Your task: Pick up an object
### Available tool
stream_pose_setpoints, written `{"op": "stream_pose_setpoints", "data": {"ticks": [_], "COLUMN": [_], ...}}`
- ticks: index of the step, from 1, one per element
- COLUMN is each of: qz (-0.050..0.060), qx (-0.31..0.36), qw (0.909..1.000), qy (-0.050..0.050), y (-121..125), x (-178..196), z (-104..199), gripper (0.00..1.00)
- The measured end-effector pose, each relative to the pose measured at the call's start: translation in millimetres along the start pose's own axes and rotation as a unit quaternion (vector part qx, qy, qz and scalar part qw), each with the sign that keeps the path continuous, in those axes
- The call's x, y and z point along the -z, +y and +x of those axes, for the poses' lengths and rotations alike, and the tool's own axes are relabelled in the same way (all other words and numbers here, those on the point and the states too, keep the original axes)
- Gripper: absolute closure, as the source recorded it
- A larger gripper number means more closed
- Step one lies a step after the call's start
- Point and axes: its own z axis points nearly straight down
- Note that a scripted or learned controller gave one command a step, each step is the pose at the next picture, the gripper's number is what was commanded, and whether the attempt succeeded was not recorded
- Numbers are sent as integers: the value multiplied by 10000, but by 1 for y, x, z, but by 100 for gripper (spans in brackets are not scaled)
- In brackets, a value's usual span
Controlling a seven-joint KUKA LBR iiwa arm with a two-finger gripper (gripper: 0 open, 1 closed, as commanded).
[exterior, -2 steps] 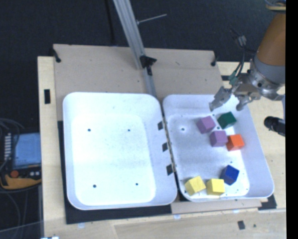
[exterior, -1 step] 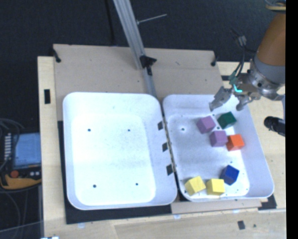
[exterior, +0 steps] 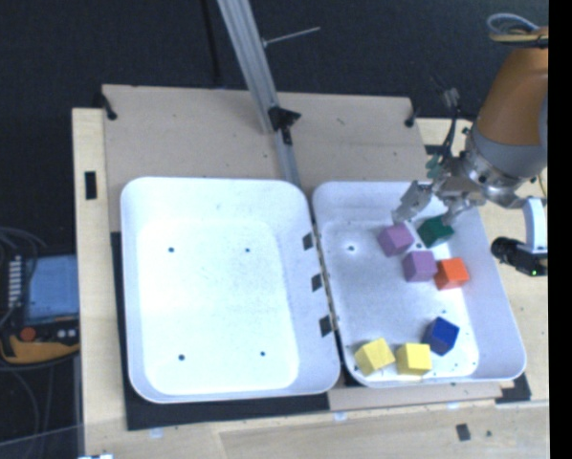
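Observation:
The right bin (exterior: 363,275) holds several small blocks. Two purple blocks (exterior: 395,239) (exterior: 420,265) lie near its middle, with a green block (exterior: 436,230) behind them and an orange block (exterior: 451,273) to their right. A blue block (exterior: 442,335) and two yellow blocks (exterior: 374,356) (exterior: 413,358) sit near the front edge. My gripper (exterior: 428,202) hangs over the back of the right bin, just above the upper purple block and the green block. Nothing is visibly between its fingers.
The left bin (exterior: 214,285) stands beside the right one. A slanted metal pole (exterior: 253,60) rises behind the bins. A blue device with cables (exterior: 47,290) lies off the bench's left side.

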Motion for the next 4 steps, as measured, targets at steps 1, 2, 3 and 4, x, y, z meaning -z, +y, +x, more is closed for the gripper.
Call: {"op": "stream_pose_setpoints", "data": {"ticks": [1, 2, 3, 4], "qz": [4, -23, -46, -51], "qx": [-7, 14, -12, 12], "qw": [10000, 10000, 10000, 10000], "qy": [1, -3, -8, -3], "y": [-7, 3, 3, 6], "x": [-53, -106, -92, -42], "z": [-9, -6, -8, 0], "gripper": [0, 0, 100, 100]}}
